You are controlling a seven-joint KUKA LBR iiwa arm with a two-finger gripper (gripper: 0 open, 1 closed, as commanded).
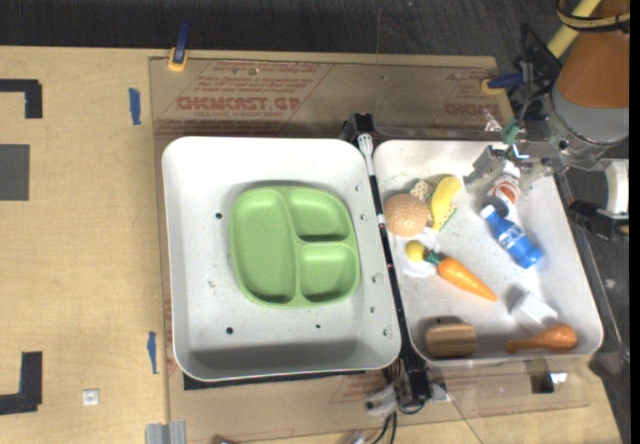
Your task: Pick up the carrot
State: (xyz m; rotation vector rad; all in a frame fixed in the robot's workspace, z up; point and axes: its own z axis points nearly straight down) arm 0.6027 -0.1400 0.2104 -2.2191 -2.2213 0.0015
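Still no grasp: the carrot waits in the right bin

The table is seen from above, and two white bins are counted on it, side by side. In the left bin one green divided plate is seen lying flat. The right bin carries the loose items. The arm, grey with an orange band, is seen at the upper right corner of that bin, and its pincer hangs over the bin's far end, near a blue bottle. Whether the pincer is released or clenched cannot be told, as its tip is lost among clutter and glare.

The carrot is found near the middle of the right bin, lying on its side at a slant, its green end toward the bins' shared wall and its orange tip pointing toward the near right corner. It is apart from the pincer, with the bottle between the two. The step in hand is judged to be the approach; nothing is seen lifted.

For the next move, the pincer would need to be carried toward the near side, past the bottle, turned across the carrot's narrow width, and lowered.

Counted in the right bin: one carrot, one blue bottle, one yellow banana, one round tan item, one brown block, one orange-handled piece, and one small yellow bit just beside the carrot's green end
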